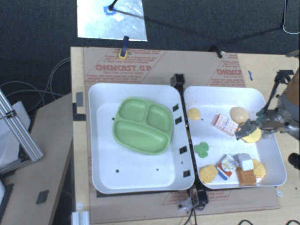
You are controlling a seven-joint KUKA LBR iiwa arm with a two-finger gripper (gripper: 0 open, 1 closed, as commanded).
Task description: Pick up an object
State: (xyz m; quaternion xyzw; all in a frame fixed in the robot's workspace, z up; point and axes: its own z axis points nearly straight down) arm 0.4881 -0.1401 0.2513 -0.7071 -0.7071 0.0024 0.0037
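My gripper (pixel 244 130) reaches in from the right and hangs low over the right bin (pixel 262 97). It sits just above a flat yellow piece (pixel 253 137), partly covering it. A beige egg-shaped object (pixel 239 114) lies right behind the gripper. To its left is a small red and white box (pixel 224 123). Nothing visibly hangs from the gripper.
The right bin also holds a yellow cookie (pixel 193 113), a green leafy piece (pixel 201 149), a round cracker (pixel 208 173), a small packet (pixel 228 164), a grey block (pixel 244 160) and a brown toast piece (pixel 246 176). A green divided plate (pixel 142 125) lies in the left bin (pixel 101 163).
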